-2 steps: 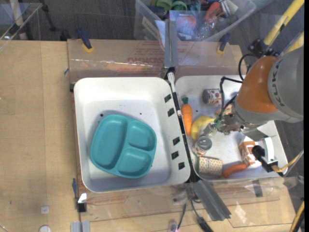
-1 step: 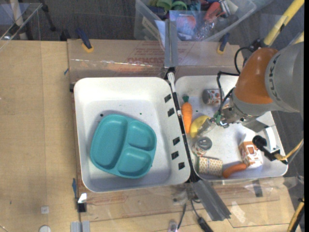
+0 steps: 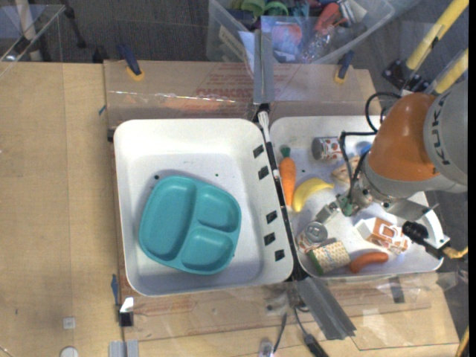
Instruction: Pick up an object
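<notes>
The right bin (image 3: 297, 129) holds several small objects: an orange carrot (image 3: 287, 173), a yellow banana (image 3: 309, 192), a small can (image 3: 327, 149) at the back, a silver tin (image 3: 315, 233), a patterned cylinder (image 3: 329, 255), a red sausage (image 3: 368, 260) and an orange-and-white box (image 3: 387, 234). My gripper (image 3: 345, 204) is low inside this bin, just right of the banana and above the silver tin. The orange wrist band (image 3: 401, 140) hides the objects behind it. Nothing is visibly held.
In the left bin (image 3: 134, 143) lies a teal divided plate (image 3: 190, 224). A black divider (image 3: 269, 184) runs between the bins. A clear tub of toys (image 3: 297, 10) stands behind the bench. Cables and yellow bars are at the upper right.
</notes>
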Tool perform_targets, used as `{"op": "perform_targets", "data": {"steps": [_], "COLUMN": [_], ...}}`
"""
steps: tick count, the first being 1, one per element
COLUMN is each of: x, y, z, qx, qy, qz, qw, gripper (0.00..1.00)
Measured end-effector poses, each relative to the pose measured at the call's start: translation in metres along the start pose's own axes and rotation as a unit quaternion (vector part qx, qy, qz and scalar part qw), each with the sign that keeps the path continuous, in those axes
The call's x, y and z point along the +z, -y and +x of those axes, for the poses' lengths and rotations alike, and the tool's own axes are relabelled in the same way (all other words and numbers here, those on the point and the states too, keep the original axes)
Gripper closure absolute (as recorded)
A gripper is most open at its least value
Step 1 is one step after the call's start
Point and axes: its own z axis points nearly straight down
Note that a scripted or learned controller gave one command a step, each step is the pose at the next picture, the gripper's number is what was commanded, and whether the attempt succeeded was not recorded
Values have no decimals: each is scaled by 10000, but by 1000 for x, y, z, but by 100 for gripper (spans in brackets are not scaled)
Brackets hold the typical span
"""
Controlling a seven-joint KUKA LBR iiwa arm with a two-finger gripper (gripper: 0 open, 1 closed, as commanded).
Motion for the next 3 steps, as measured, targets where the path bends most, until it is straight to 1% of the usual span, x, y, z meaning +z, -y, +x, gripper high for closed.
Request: {"op": "perform_targets", "data": {"steps": [1,2,3], "x": [1,3,-8], "y": [-55,-101,-102], "z": [-34,-58,-59], "qx": [859,1139,1128], "qy": [-1,-28,13], "qz": [19,85,59], "qw": [9963,9935,9936], "gripper": [0,0,100]}}
